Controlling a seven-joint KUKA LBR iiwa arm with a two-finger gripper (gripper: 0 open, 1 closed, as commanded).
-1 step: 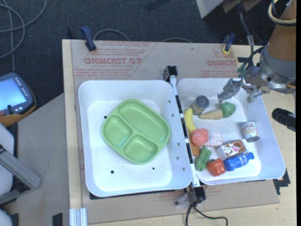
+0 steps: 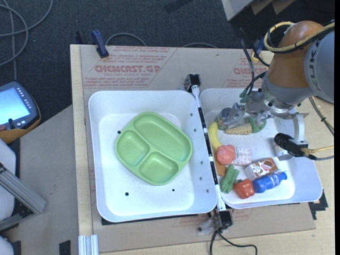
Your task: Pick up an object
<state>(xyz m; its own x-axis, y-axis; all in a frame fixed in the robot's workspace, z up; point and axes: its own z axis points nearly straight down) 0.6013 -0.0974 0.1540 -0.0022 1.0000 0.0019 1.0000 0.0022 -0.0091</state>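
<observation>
— Yellow corn cob [image 2: 239, 128] lies at the far end of the right bin [image 2: 311, 187], with the claw [image 2: 240, 117] low over it. Is it caught?
— I cannot tell; nothing looks lifted, so the pick seems undone.
— How many pieces are there?
— In that bin: one corn cob, one banana [image 2: 213, 136], one pink ball [image 2: 226, 154], one blue bottle [image 2: 270, 181], and a few more. The left bin [image 2: 106, 195] holds one green tray [image 2: 154, 148].

Arm [image 2: 313, 47] cropped (right edge)
</observation>
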